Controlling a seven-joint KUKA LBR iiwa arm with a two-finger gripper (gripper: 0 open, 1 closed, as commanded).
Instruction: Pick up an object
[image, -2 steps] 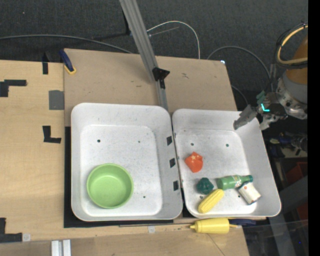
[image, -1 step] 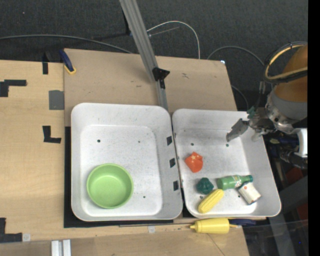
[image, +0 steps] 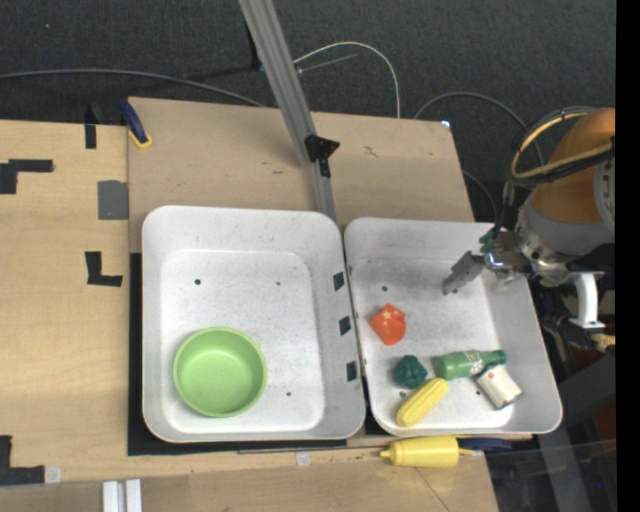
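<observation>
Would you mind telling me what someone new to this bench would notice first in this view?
Probably the bright green bowl, alone in the near left corner of the left bin. Next, the colourful cluster in the right bin: an orange-red toy, a green bottle and a yellow corn cob. The gripper hangs above that bin's far part.

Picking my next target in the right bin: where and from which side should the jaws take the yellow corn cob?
Grip the yellow corn cob across its thick middle, coming straight down from above. It lies flat and slanted, one end near the bin front wall, the other close to the dark green object. Set the jaws across its narrow width, probably best, avoiding the green bottle beside it.
</observation>
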